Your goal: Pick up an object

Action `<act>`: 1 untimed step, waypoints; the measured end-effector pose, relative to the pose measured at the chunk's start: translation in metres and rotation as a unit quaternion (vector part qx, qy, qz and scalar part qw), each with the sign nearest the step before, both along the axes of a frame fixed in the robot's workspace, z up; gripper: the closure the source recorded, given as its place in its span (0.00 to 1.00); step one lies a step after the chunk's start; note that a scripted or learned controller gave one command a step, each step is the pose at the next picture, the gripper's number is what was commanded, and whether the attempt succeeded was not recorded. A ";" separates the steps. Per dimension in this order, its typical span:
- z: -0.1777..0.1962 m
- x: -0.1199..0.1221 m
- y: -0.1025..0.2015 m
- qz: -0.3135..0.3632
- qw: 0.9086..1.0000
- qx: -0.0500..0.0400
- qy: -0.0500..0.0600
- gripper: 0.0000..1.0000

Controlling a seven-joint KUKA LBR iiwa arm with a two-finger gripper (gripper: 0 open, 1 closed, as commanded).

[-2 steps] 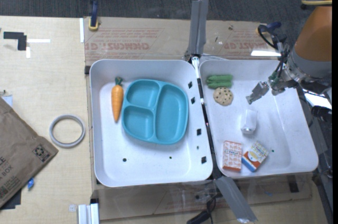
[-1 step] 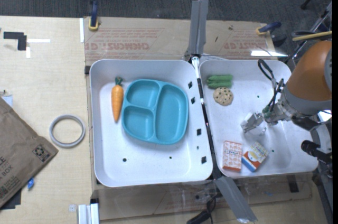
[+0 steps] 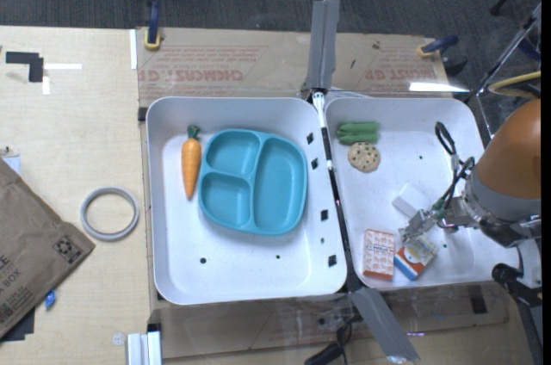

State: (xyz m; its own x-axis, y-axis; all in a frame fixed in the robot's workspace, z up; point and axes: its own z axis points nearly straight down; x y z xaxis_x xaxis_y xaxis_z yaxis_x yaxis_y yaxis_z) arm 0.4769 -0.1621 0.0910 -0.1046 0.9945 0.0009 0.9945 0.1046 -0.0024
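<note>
Gripper (image 3: 422,227) sits low in the right bin (image 3: 469,118), lower right of frame, right over a small red-and-blue packet (image 3: 413,260). Can't tell jaw state. I'd centre, then close before lifting.

the grey arm with its orange band (image 3: 519,150) reaches in from the right edge, wrist bent down and pointing leftward. its metal two-finger hand (image 3: 419,227) sits low, angled toward the lower left, with thin cables looping along the wrist.
</note>
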 end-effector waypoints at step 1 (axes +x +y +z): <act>0.009 0.000 -0.001 -0.001 1.000 0.000 0.000 1.00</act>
